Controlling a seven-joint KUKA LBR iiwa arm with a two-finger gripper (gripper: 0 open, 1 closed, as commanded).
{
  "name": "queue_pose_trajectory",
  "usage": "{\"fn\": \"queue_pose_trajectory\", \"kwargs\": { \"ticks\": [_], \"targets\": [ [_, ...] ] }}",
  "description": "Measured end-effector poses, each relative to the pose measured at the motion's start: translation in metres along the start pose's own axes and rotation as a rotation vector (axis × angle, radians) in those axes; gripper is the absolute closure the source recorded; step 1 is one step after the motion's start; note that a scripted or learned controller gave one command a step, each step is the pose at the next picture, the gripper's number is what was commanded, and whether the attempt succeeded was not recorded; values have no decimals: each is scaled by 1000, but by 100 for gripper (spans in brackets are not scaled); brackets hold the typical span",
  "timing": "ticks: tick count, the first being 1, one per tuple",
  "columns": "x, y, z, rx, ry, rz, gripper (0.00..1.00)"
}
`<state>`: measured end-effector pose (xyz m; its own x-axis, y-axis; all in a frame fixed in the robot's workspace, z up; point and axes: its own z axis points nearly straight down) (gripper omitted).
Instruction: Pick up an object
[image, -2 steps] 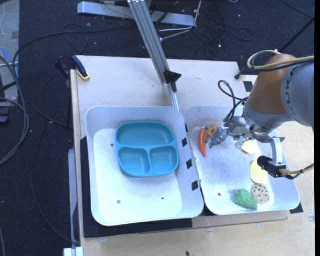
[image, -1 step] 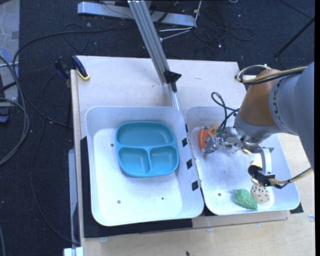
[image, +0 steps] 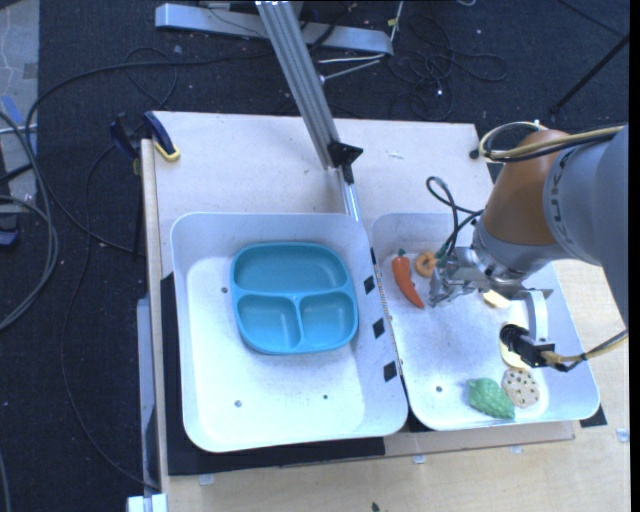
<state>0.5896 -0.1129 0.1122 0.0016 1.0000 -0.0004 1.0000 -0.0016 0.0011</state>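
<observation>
A: We see 2 white bins. The left bin (image: 200, 400) bears a blue divided tray (image: 295, 297) with 3 compartments.

B: And in the right bin (image: 450, 400) we count an orange-red chili pepper (image: 406, 281) near the left wall, a small ring-shaped piece (image: 426, 264) just beside it, a green leafy item (image: 490, 397) and a speckled cookie (image: 520, 386) at the front.

A: The gripper (image: 443, 287) hangs just right of the pepper. We cannot tell how it stands, nor see anything in its hold.
</observation>
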Motion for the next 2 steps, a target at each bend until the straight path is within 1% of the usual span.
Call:
{"fn": "queue_pose_trajectory", "kwargs": {
  "ticks": [1,2],
  "targets": [
    [5,-6,-47,-2,0,-3,100],
    [-1,-5,-109,-5,-1,-3,100]
  ]
}}
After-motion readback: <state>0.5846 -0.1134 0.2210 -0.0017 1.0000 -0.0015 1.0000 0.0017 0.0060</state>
